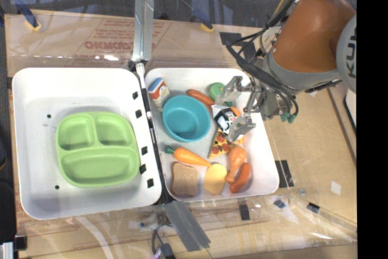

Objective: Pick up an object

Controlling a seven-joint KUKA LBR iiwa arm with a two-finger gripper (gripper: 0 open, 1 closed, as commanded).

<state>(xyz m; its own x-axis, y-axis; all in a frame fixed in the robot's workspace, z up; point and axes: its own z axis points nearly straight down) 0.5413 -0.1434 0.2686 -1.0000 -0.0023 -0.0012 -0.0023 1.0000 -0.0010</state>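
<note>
The gripper [237, 107] is seen right of the blue bowl [186, 117], jaws apparently spread with nothing between them. A pizza slice [220, 142] lies just below; its crowded neighbours could be nudged, and a grasp missed.

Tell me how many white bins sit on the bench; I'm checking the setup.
2. The left bin holds a green divided plate; the right bin holds a blue bowl and toy food.
</note>
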